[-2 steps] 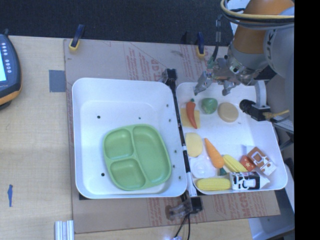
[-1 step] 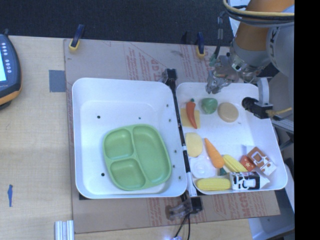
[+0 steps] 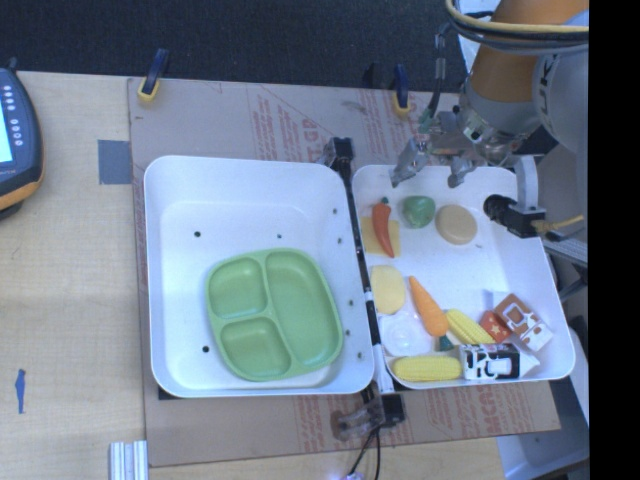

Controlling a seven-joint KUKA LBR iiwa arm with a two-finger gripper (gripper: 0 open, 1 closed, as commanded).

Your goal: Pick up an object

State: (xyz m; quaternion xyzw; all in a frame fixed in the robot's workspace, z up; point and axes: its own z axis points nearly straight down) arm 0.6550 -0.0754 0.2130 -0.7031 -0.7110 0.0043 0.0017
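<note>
Green ball (image 3: 418,209) sits at the top of the right bin (image 3: 556,298), closest thing to the pincer; likely target, though the task names none. Tan disc (image 3: 458,224) just beside it at 3 o'clock; chili (image 3: 382,227) on a yellow slab at 9 o'clock.

Pincer (image 3: 432,168) hovers over the bin's top rim, at 12 o'clock from the ball. Two fingers splayed apart, nothing between them, tips above the ball and not touching it. Spread looks set to straddle a small round item.

Rest of the right bin, toward 6 o'clock: pale lemon (image 3: 388,289), carrot (image 3: 429,308), corn (image 3: 427,369) along the bottom wall, a black-and-white item (image 3: 491,362) and a brown-and-white carton (image 3: 518,320) in the lower right corner. Pieces lie loose, crowded at the bottom, roomier at the top, which may be why the arm (image 3: 525,38) works the top end.

Left bin (image 3: 170,193) holds a green tray (image 3: 273,312), flat, three compartments, nothing in them.

Bins touch along a black-clipped seam, both on cardboard on the table (image 3: 60,298).

Risk: ball may roll off the closing fingers toward the disc.
</note>
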